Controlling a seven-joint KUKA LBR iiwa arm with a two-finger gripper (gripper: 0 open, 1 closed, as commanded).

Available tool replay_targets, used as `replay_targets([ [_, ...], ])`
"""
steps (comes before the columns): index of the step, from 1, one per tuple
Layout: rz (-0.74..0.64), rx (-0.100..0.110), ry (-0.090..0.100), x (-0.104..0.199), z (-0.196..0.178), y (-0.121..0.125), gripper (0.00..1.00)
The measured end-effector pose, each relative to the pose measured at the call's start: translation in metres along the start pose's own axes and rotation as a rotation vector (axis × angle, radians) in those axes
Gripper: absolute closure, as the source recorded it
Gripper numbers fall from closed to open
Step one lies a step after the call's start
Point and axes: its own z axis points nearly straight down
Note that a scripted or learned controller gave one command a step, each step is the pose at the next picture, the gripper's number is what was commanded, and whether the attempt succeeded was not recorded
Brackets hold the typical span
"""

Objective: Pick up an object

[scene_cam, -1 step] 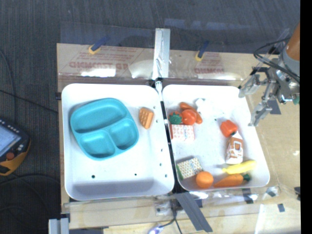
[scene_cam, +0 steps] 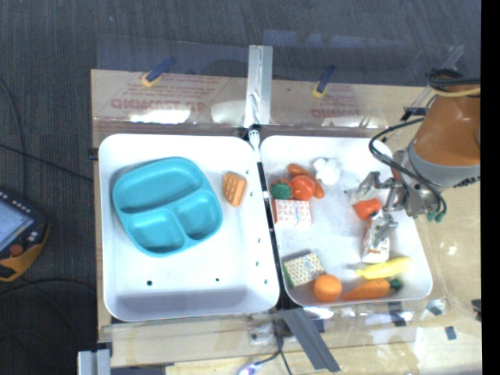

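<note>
Target object: a small red-orange piece (scene_cam: pixel 366 208) is being approached in the right bin (scene_cam: pixel 344 143), towards three o'clock of that bin's floor.
Gripper: the gripper (scene_cam: pixel 380 203) is being held just beside the red-orange piece, at its three o'clock side; the metal fingers appear spread apart, with nothing seen clamped between them.
Step in hand: a descent onto the piece is judged to be under way; no lift is being shown yet.
Next move: the jaws are needing to be centred over the piece, lowered, and closed before any raising.
Risk: a white carton (scene_cam: pixel 376 243) is lying at six o'clock of the gripper, close enough to be nudged.
Near neighbours: a yellow banana (scene_cam: pixel 383 269), a carrot (scene_cam: pixel 366 290) and an orange (scene_cam: pixel 328 287) are crowding the five to seven o'clock edge.
Farther out: a tomato (scene_cam: pixel 301 187) and a white ball (scene_cam: pixel 326 170) are sitting at ten o'clock.
Left bin: a blue divided tray (scene_cam: pixel 166 203) and an orange wedge (scene_cam: pixel 233 187) are resting in the left bin (scene_cam: pixel 180 295).
</note>
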Motion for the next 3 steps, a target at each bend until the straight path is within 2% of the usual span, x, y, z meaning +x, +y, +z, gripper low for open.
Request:
replay_targets([
  [1, 0.101, 0.001, -0.014, 0.043, 0.048, -0.015, 0.00],
  [2, 0.191, 0.006, -0.022, 0.069, 0.047, 0.004, 0.00],
  [3, 0.176, 0.009, -0.026, 0.073, 0.046, 0.010, 0.00],
])
